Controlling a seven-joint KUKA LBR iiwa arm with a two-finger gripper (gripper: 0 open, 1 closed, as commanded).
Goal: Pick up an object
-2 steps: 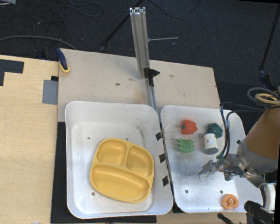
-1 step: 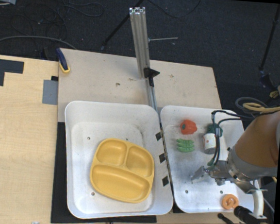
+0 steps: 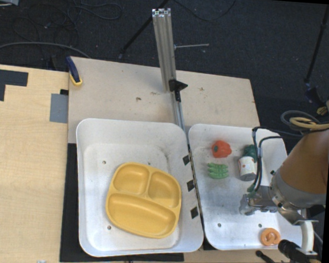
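Gripper: low over the floor of the right bin, reaching in from the right under the grey arm with its orange band.
Jaws: I cannot tell whether they are spread or pressed together; the wrist and cabling hide much of them, and nothing can be made out between them.
White cylinder: the nearest object, just beyond the jaws toward the far side of the bin, apart from them.
Green object: beyond the jaws and to their left, near the white cylinder, lying on the bin floor.
Red-orange object: farther beyond the jaws than the green one, well apart from them.
Dark green item: beside the black cable, just beyond the white cylinder, too small to identify.
Orange ring-shaped object: on the near side of the jaws and slightly to their right, by the bin's near rim, apart from them.
Left bin: well to the left of the jaws.
Yellow divided plate: lying flat in the left bin, well apart from the jaws.
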